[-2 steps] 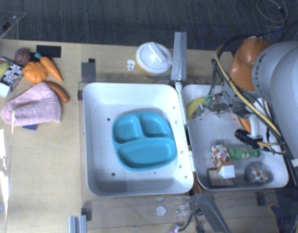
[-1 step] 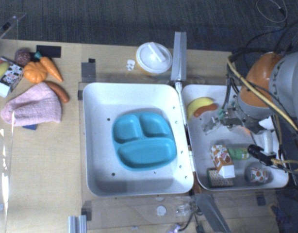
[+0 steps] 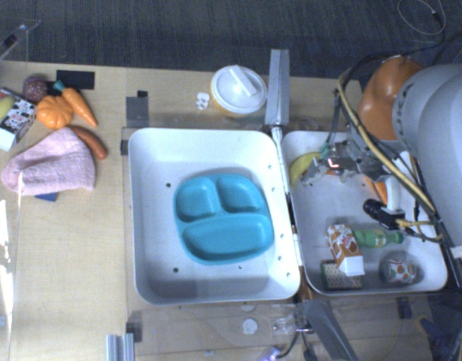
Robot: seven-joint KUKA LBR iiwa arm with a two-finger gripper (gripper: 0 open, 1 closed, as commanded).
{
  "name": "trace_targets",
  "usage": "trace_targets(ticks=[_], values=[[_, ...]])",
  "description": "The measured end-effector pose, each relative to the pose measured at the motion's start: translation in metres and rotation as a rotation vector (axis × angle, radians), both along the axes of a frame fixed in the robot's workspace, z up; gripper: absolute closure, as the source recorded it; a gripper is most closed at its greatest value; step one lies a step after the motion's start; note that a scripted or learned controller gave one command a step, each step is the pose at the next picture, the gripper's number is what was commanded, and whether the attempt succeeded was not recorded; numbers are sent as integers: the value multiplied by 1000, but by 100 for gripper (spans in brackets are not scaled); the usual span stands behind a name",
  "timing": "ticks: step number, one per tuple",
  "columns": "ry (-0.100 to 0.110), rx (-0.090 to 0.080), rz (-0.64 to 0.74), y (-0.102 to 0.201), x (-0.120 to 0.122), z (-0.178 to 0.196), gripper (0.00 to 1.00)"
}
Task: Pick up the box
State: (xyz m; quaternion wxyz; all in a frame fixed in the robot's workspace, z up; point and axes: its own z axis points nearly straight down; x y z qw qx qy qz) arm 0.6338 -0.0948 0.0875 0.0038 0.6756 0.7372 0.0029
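The box (image 3: 344,248) is seen well below the fingers (image 3: 326,166), whose state cannot be told.

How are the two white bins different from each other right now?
The left bin looks wider in this view than the right bin. The left bin holds one blue divided tray; the right bin holds several small things, among them the box, a banana and a green bottle. The arm reaches over the right bin, not the left. Both are shallow, white and sit side by side.
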Motion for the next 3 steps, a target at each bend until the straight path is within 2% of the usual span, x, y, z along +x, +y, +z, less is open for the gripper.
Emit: trace_targets(ticks=[1, 2, 3], values=[[0, -2, 94, 10, -19, 1, 0], [1, -3, 35, -73, -53, 1, 0], [-3, 1, -22, -16, -50, 1, 0]])
